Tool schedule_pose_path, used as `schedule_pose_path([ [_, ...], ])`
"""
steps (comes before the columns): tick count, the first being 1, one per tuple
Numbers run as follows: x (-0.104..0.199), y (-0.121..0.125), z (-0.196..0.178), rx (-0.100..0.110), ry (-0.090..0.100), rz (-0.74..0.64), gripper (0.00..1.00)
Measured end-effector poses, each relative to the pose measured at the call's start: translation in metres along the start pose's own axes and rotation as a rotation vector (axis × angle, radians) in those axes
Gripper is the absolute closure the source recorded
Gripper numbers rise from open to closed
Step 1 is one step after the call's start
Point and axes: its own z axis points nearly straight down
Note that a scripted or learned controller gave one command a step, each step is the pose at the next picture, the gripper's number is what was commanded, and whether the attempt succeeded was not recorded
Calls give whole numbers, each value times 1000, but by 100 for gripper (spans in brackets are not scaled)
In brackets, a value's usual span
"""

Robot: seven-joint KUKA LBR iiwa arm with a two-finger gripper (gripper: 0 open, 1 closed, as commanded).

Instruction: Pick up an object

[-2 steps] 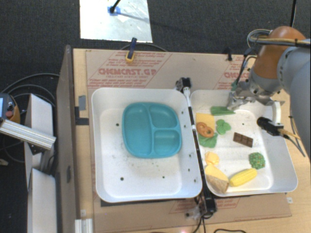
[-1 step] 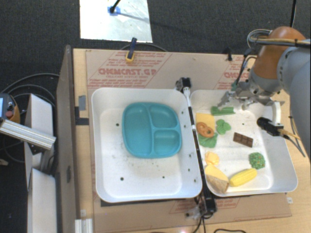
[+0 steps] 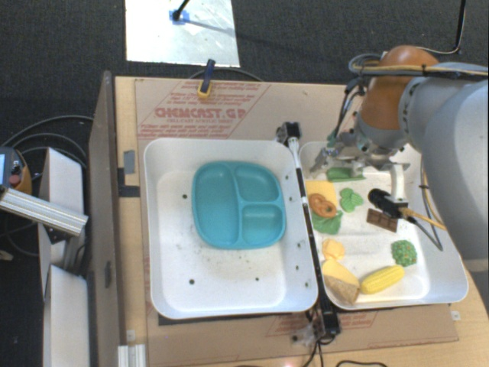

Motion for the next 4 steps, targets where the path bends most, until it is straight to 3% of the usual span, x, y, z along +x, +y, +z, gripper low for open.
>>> schedule_pose_path([
  [1, -17, -64, -3, -4, -1, 8, 0],
  [2, -18, -61, -15, -12, -5, 8, 100],
  [3, -52, -91, -110, 1, 0, 10, 100],
  [4, -50, -90, -107, 2, 1, 8, 0],
])
